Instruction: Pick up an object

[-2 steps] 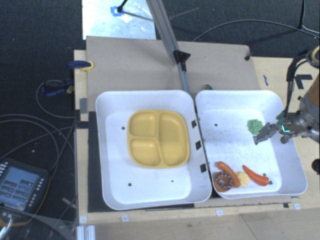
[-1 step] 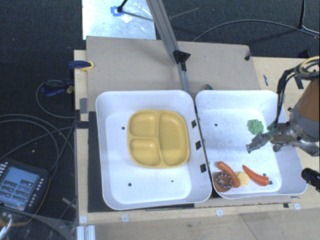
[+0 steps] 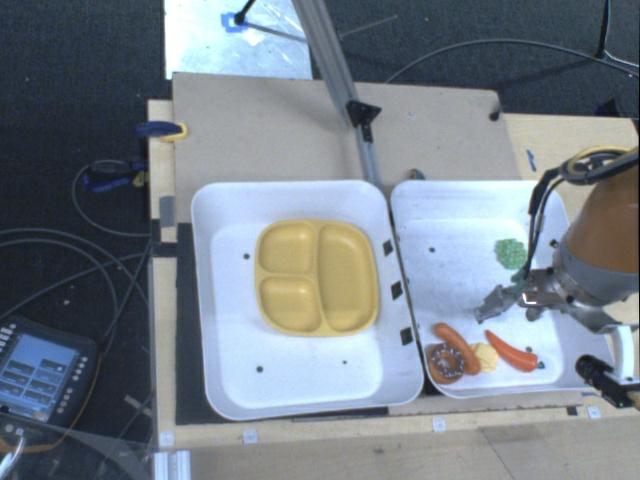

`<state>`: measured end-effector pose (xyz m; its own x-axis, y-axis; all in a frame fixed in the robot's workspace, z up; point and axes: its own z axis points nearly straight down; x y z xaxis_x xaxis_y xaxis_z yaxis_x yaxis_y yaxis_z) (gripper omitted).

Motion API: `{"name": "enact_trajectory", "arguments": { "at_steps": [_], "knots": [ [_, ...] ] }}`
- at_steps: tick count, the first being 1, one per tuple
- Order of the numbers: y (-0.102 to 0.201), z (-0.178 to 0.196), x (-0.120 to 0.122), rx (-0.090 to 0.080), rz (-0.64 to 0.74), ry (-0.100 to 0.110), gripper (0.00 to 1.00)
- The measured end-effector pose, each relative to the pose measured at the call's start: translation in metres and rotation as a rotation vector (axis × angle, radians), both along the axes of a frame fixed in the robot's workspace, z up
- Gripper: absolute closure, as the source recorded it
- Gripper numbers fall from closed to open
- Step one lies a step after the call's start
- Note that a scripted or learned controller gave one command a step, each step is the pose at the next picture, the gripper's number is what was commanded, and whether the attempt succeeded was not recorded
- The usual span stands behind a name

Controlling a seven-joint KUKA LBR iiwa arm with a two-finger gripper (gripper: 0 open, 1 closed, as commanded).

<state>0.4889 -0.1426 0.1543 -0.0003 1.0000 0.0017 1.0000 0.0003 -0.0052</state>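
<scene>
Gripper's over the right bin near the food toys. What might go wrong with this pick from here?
1. The hot dog, donut, yellow piece and chili pepper lie crowded near the right bin's front wall, so a grasp could nudge neighbours or catch two.
2. The gripper hovers between this cluster and the broccoli, so it may close on nothing.

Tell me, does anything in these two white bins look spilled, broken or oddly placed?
Nothing looks spilled or broken. The yellow three-compartment plastic tray lies flat in the left white bin. In the right white bin, the brown doughnut, two orange-red sausage-like pieces and a small yellow piece crowd the near edge; the green leafy piece sits apart.
</scene>
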Motion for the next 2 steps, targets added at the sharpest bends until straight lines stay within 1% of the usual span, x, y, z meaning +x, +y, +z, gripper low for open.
{"name": "enact_trajectory", "arguments": {
  "at_steps": [1, 2],
  "knots": [
    [-0.007, -0.048, 0.006, -0.001, 0.000, -0.002, 0.00],
    [-0.007, -0.034, 0.008, -0.002, 0.001, -0.008, 1.00]
  ]
}}
